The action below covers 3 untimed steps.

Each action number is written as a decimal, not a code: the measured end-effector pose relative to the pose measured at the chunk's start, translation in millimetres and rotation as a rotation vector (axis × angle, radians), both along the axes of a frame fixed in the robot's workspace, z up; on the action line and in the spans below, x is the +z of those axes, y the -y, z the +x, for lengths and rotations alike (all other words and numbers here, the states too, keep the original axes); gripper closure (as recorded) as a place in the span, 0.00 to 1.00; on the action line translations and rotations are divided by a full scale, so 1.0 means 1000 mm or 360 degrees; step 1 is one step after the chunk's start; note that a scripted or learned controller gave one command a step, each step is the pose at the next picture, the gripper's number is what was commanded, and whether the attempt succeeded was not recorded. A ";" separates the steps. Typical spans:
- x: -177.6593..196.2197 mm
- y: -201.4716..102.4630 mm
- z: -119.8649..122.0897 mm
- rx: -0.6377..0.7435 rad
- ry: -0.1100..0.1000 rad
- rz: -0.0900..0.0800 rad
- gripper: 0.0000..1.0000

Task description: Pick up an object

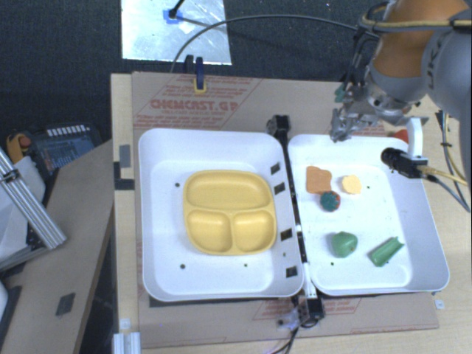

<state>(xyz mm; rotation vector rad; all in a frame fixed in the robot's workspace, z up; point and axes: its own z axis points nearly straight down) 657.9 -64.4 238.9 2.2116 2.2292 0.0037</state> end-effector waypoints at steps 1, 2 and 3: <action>0.008 -0.055 -0.005 0.0003 0.0001 0.0002 1.00; 0.013 -0.106 -0.009 0.0003 -0.0001 0.0002 1.00; -0.006 -0.160 -0.015 0.0001 -0.0004 0.0002 1.00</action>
